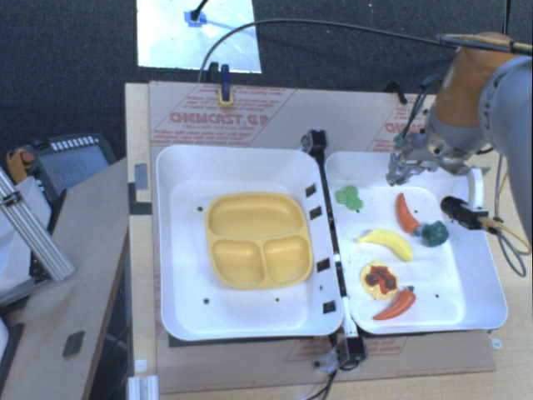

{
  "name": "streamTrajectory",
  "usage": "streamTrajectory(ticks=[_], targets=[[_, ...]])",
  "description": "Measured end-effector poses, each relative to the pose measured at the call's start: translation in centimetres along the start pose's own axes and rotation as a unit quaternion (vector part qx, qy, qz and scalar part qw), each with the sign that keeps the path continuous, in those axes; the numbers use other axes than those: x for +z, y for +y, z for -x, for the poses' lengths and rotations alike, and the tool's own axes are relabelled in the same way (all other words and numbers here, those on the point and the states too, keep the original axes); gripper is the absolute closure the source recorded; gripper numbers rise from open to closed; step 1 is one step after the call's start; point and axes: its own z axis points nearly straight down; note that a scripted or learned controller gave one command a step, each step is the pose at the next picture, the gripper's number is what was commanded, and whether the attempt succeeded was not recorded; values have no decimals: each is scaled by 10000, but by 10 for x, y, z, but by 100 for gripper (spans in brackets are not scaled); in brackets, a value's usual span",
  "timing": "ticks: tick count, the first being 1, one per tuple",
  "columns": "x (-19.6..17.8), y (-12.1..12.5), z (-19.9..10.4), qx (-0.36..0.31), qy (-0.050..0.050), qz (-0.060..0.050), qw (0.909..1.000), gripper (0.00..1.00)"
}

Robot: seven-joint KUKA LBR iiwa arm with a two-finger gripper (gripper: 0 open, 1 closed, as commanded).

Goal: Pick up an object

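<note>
Gripper (402, 173): over the right bin (483, 307), finger state cannot be told.
Carrot (406, 213): just below the gripper.
Banana (387, 242): farther below it.

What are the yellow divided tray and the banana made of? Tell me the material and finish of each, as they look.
The yellow divided tray looks like moulded plastic, matte to slightly satin: uniform colour, rounded compartment walls, soft highlights. The banana looks like a toy, probably plastic or rubber: flat even yellow with a smooth, faintly glossy skin. The view is too coarse to tell hard plastic from soft rubber.
</note>
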Motion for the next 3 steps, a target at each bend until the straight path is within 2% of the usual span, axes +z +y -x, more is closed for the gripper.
streamTrajectory(ticks=[2,3], targets=[[-99,1,-10,-18,0,11,10000,100],[-89,-19,-65,-36,17,-27,10000,100]])
